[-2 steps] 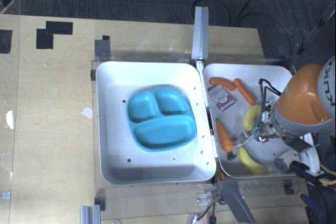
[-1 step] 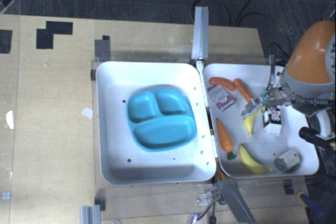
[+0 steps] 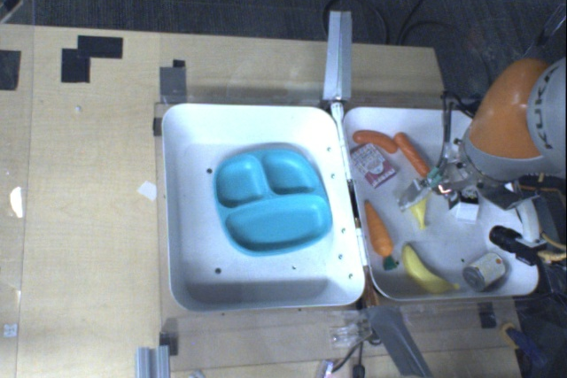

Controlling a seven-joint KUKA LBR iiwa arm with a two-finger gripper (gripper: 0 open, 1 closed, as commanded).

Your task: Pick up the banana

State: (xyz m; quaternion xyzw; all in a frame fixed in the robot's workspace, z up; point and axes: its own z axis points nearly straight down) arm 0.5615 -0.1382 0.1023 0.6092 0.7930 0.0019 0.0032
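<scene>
Arm's tool (image 3: 423, 190) hovers mid-bin, can't tell its grip state, needs to drop toward the curved yellow banana (image 3: 425, 271).

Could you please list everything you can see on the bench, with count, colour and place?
Bins: two, white, side by side.
Divided tray: one, blue, in the left bin.
Banana: one, yellow, near edge of the right bin.
Carrots: one orange by the divider, two more at the far side.
Small packet: one, reddish and white, right bin.
Cylinder: one, grey, beside the banana.
End effector: one, over the right bin.
</scene>
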